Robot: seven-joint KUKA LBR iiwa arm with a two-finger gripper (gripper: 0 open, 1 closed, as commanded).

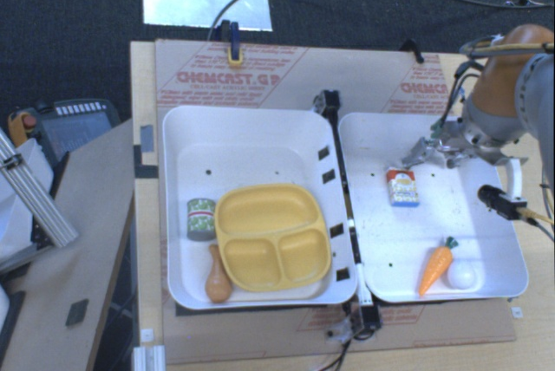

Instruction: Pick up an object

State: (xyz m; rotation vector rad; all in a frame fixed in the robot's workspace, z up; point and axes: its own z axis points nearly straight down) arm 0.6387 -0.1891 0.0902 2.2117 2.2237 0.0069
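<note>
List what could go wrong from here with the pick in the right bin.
1. The gripper hangs just above the small carton, which lies flat; the fingers may slide over it rather than grip.
2. The toy carrot touches the white ball; a try there could knock the ball away.
3. Both lie near the right bin's front wall, leaving little room.
</note>
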